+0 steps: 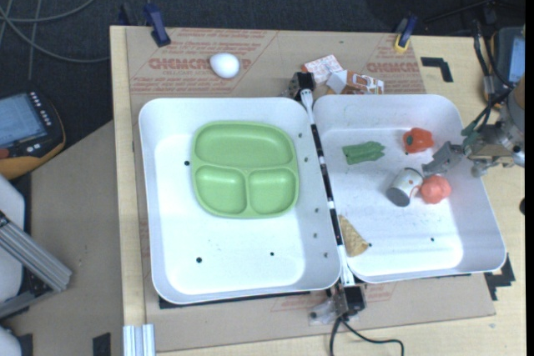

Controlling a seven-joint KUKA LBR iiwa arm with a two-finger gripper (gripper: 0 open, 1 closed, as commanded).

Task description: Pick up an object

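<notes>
you have nothing lifted yet: the gripper (pixel 440 161) sits low over the right bin (pixel 467 256), just above the pink-red round object (pixel 435 190), and nothing shows between its tips. how wide the pincer stands you cannot tell from this slant, so don't count on a grasp. the whole pick looks yet to be done: close on something, then raise it clear of the bin.

around that target, the grey cup (pixel 404 186) lies on its side touching or just beside it on the left, and the orange piece (pixel 417 140) sits near, above. both crowd the approach and could get nudged. the green item (pixel 363 152) lies further left, apart. the tan wedge (pixel 354 238) rests by the bin's left wall. the left bin (pixel 167 263) holds a green divided tray (pixel 245 168).
</notes>
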